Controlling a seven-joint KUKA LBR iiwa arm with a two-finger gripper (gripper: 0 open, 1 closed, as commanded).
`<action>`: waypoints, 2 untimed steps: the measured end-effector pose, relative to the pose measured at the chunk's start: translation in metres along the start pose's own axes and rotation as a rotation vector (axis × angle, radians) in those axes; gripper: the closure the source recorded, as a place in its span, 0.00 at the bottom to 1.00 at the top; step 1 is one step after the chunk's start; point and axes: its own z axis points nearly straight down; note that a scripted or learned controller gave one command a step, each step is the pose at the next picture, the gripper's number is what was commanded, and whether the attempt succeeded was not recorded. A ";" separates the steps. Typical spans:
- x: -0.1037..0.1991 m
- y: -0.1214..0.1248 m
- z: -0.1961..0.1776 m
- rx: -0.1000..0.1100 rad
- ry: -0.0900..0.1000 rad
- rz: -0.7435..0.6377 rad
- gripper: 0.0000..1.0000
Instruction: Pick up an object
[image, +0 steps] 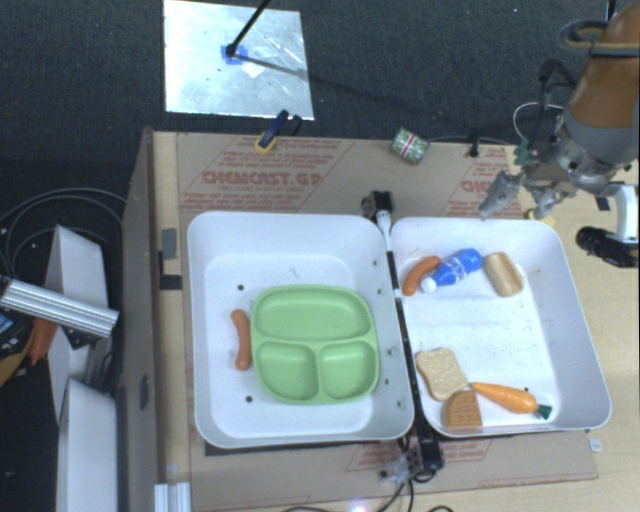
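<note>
Gripper (520, 197) parked above the far rim of the right bin (570, 300), two fingers spread apart and nothing between them.

Arm (600, 90) comes in from the right and hangs high, so nothing's picked yet — my guess is it's choosing a target. Right bin has a sausage (420, 273), blue bottle (452, 270) and bun (503, 274) bunched at the far end, with bread (441, 372), a cracker (462, 410) and a carrot (508, 398) at the near end. Bun looks like the easiest grab: closest to the gripper and slightly apart from the bottle. I'd drop straight down, fingers straddling its short side, clear of the bin wall. Left bin (210, 300) has a green tray (315, 343) and another sausage (240, 338) — longer reach, so skip.
</note>
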 end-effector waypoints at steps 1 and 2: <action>-0.049 -0.007 0.114 0.004 0.001 0.002 0.00; 0.014 0.014 0.153 0.001 0.002 -0.001 0.00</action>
